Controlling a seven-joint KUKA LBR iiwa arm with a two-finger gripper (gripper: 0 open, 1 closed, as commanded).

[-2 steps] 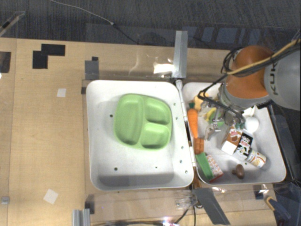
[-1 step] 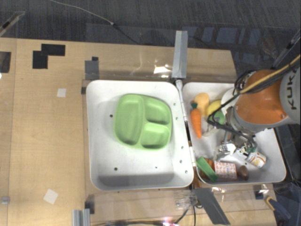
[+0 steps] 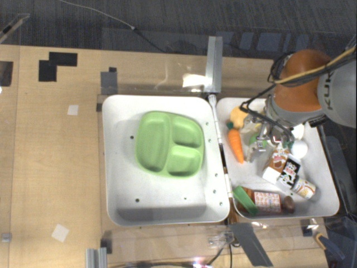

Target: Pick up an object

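Just beside the gripper (image 3: 260,145), on its left: an orange carrot (image 3: 236,146), tapered and smooth, lying lengthwise in the right bin (image 3: 330,190). Above it, a small rounded yellow piece (image 3: 238,116). On the gripper's other side, a glossy white egg-shaped thing (image 3: 299,148) and a brown bottle (image 3: 277,161) with a pale label, writing too small to read. Lower down, a black-and-white printed carton (image 3: 289,175), print illegible, and a small tipped bottle (image 3: 304,190). Along the near wall, a flat green strip (image 3: 244,200) touching a brown packet (image 3: 269,201) with a reddish label. Gripper low among the clutter, grasping nothing visibly; whether wide or narrow, cannot tell. In the left bin (image 3: 118,197), a matte green three-compartment plate (image 3: 169,144).
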